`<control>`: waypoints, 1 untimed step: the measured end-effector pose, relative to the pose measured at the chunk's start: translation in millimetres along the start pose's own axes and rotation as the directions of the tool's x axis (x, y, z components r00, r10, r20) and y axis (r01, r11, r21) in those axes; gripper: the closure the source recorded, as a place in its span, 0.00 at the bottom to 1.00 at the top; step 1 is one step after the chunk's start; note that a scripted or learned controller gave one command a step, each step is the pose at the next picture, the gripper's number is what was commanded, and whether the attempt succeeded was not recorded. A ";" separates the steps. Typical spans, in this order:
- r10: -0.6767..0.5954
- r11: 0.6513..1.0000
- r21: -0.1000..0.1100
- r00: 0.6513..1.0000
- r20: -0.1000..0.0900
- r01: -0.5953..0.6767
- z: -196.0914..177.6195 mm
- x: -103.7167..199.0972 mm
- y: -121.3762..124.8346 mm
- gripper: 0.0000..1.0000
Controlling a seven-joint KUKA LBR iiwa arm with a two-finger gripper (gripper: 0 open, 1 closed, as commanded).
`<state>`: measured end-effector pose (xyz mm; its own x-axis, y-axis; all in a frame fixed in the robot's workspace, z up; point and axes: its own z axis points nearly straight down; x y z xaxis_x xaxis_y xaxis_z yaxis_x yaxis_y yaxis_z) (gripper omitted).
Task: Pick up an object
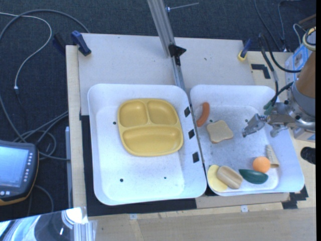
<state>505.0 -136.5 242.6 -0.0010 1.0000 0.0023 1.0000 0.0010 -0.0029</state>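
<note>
In the right bin (235,93) lie several food toys: a red sausage (202,114), a slice of toast (219,131), an orange ball (261,164), a dark green piece (253,176), and a tan bread roll (229,176) resting on a pale yellow piece (213,177). A small beige piece (272,156) lies near the bin's right wall. My gripper (262,128) hovers over the bin's right half, to the right of the toast and above the orange ball. Its fingers are open with nothing between them.
The left bin (108,185) holds a yellow divided plate (149,125). A metal pole (163,21) slants down to the divider between the bins. Blue clamps (80,42) sit at the bench's back corners, and cables trail on the floor at the left.
</note>
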 end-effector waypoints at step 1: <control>0.001 1.000 -0.001 1.000 0.000 -0.001 0.1 -0.1 0.0 0.00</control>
<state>505.0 -136.6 242.6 -0.0004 1.0000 0.0022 1.0000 0.0004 -0.0023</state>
